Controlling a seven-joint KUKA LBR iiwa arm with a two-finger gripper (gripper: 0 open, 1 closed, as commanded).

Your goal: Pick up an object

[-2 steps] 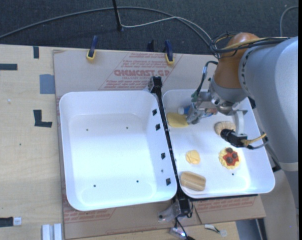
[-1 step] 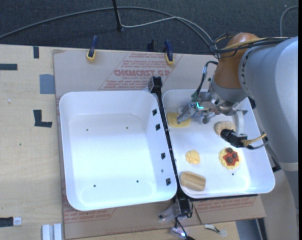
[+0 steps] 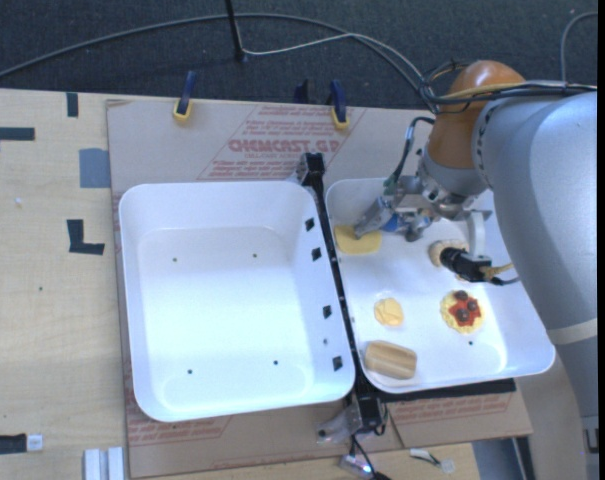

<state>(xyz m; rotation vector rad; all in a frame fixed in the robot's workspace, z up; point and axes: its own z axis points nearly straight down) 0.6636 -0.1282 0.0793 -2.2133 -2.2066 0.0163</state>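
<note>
While I reach in from the right over the right bin (image 3: pixel 502 363), my gripper (image 3: pixel 374 230) sits low at the bin's far left corner, its tip touching the yellow slice (image 3: pixel 357 242) there, though I cannot tell whether it grips it. The divider (image 3: pixel 327 258) between the bins runs just left of my tip, with open floor nearer. A small yellow piece (image 3: pixel 388 312), a red-topped pastry (image 3: pixel 462 310) and a bread roll (image 3: pixel 390 360) lie nearer, well apart from me; the left bin (image 3: pixel 222 308) lies beyond the divider.
</note>
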